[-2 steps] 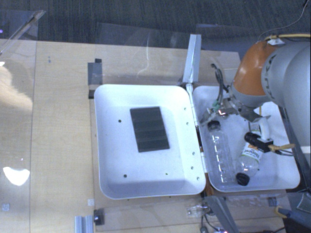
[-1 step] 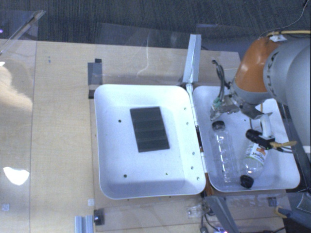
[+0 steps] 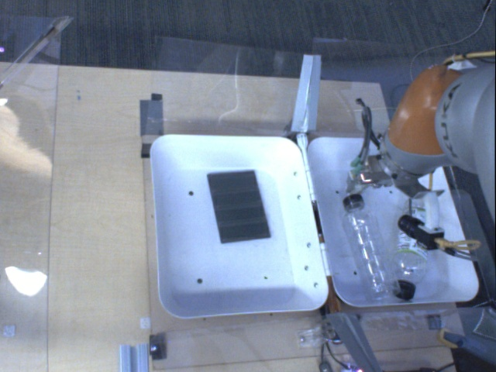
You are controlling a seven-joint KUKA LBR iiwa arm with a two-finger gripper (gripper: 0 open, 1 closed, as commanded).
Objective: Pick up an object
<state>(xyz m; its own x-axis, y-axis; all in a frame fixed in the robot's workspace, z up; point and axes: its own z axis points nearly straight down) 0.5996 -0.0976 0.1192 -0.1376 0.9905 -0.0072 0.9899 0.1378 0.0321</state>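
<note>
Camera view has the gripper [image 3: 363, 175] low over the far left part of the right bin [image 3: 335, 281], and whether it is spread or closed cannot be told, since the wrist and its fittings crowd that spot; nothing can be seen held in it. Just below it in the picture, close to it, whether touching or not I cannot tell, sits the black cap [image 3: 353, 202] of a clear plastic bottle [image 3: 367, 246], which lies flat on the bin floor with its body running away from the gripper toward the near rim. Beside that bottle, toward the right wall, is a second clear piece [image 3: 411, 263], too glassy to name for certain, and near it, by the bin's near edge, lies a small black cap [image 3: 404, 289]; whether the two are joined cannot be made out. Above the gripper the grey arm rises to its orange band [image 3: 417, 118] and leaves by the right side. Across the shared rims, the left bin [image 3: 178, 246] holds one dark ribbed pad [image 3: 239, 206], rectangular, lying flat near the middle and slightly turned, well apart from the gripper. A grey metal bar [image 3: 308, 91] stands at the far end of the gap between the bins. Both bins rest on the pale wooden bench [image 3: 93, 231].
</note>
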